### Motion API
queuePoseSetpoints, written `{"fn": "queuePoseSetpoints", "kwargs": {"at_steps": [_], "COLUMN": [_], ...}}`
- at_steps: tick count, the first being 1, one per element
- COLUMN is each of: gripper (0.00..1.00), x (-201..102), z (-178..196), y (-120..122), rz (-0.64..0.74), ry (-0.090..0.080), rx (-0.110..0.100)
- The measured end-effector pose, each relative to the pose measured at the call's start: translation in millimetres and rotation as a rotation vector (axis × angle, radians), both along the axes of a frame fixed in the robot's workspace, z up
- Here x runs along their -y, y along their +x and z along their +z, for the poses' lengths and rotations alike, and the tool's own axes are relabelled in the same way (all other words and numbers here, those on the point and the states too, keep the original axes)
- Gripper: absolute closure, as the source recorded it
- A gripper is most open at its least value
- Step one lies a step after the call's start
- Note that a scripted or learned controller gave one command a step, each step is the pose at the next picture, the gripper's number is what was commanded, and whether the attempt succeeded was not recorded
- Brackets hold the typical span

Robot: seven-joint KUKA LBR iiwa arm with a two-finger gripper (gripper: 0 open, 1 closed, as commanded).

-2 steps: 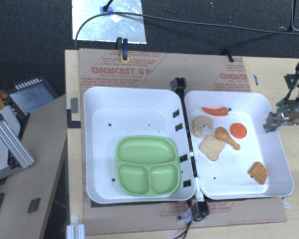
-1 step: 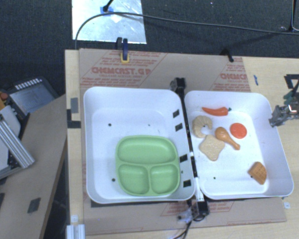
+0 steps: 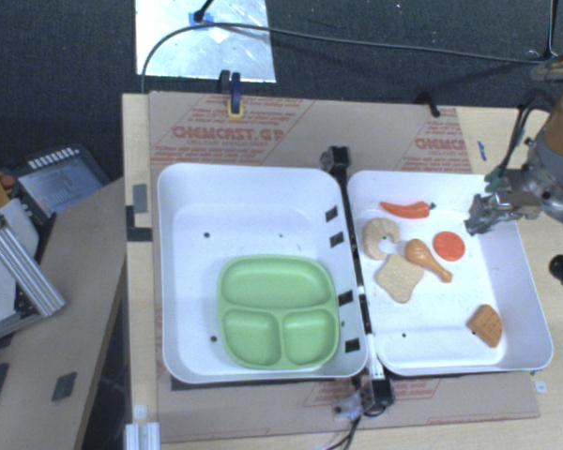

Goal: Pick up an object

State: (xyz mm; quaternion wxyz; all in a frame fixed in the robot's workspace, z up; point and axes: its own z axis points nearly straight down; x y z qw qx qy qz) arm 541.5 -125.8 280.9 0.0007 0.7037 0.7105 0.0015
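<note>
On the counter (image 3: 94, 251), the left bin (image 3: 183, 204) carried one green divided tray (image 3: 277, 309), while the right bin (image 3: 521, 279) at centre-right held five food pieces: one red pepper (image 3: 407, 209), one croissant (image 3: 381, 236), one drumstick (image 3: 426, 258), one red disc (image 3: 448, 246), one toast slice (image 3: 395, 278), plus one waffle (image 3: 485, 324) lower right. The gripper (image 3: 481, 216) hovered over that bin's upper right edge, nothing visibly between its fingers; their spread couldn't be made out.

tool (image 3: 481, 216) hovers at right bin's (image 3: 521, 289) far right edge, near red chili (image 3: 405, 209) and tomato slice (image 3: 448, 246).
</note>
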Motion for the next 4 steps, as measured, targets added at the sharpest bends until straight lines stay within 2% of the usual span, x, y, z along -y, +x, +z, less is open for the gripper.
{"fn": "queuePoseSetpoints", "kwargs": {"at_steps": [1, 2, 4], "gripper": [1.0, 1.0, 1.0], "x": [-46, -103, -188], "z": [0, -15, -35], "y": [12, 33, 79], "rz": [-0.001, 0.0, -0.002], "ry": [0.0, 0.0, 0.0], "rx": [0.0, 0.0, 0.0]}}
